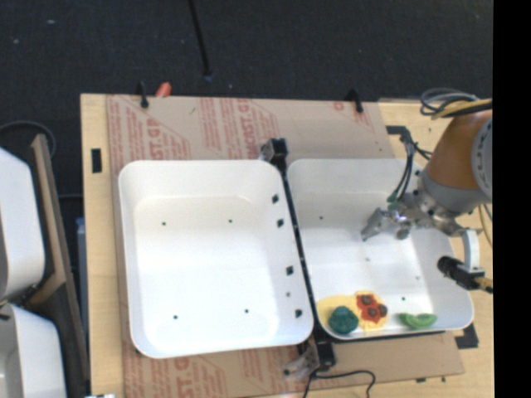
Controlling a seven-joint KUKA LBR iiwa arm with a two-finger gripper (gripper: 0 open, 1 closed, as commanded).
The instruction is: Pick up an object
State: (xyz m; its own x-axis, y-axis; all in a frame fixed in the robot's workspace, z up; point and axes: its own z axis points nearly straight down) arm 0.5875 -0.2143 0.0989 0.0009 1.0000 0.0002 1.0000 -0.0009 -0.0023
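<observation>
My gripper hangs over the middle of the right bin, fingers spread with nothing between them, and the objects I'd pick lie toward its six o'clock along the near rim: teal lump, red toy, green piece.

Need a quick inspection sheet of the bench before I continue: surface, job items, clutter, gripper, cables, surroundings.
Surface: bench bears the left bin and right bin, side by side.
Job's things: teal object, red and yellow object and green object lie along the right bin's near edge.
Clutter: nothing seen.
Grippers: gripper sits over the right bin's middle, apart from the three objects.
Cables: cables loop by the arm; black cable at the bench's near edge.
Surroundings: dark floor.
</observation>
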